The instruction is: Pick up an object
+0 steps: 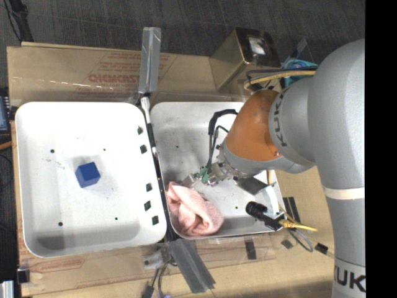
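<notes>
Here, a blue cube (pixel 88 174) in the left bin (pixel 37 222), a pink cloth (pixel 193 209) in the right bin (pixel 180 120); tool (pixel 208 177) state unclear.

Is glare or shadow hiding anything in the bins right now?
Camera view: even light, no strong glare; soft shadow along the left bin near wall; the blue cube and pink cloth read sharp; the arm hides much of the right bin.

floor (pixel 93 5) — dark grey carpet | bench top (pixel 56 67) — brown cardboard sheet, red print
</notes>
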Action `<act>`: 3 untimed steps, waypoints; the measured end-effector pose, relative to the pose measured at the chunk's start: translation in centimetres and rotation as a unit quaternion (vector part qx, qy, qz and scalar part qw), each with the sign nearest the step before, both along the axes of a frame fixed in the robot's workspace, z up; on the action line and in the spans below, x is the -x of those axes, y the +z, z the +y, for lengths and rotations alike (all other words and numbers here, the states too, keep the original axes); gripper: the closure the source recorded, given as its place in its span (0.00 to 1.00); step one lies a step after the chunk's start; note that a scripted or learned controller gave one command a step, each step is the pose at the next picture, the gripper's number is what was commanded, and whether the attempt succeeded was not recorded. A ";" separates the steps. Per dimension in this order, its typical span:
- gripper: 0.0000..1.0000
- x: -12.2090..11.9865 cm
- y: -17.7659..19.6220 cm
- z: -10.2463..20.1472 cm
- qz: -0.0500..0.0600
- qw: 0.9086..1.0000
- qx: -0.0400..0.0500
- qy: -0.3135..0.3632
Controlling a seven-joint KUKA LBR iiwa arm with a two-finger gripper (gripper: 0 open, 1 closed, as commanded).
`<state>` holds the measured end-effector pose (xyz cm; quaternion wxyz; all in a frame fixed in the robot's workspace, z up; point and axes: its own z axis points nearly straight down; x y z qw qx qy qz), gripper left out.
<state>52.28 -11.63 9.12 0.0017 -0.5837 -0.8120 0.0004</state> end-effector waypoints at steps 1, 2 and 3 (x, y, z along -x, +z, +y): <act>0.00 4.6 3.9 -1.0 -0.001 0.999 0.000 0.044; 0.00 2.8 0.1 1.6 0.000 1.000 0.000 -0.011; 0.00 2.8 0.1 1.6 0.000 1.000 0.000 -0.011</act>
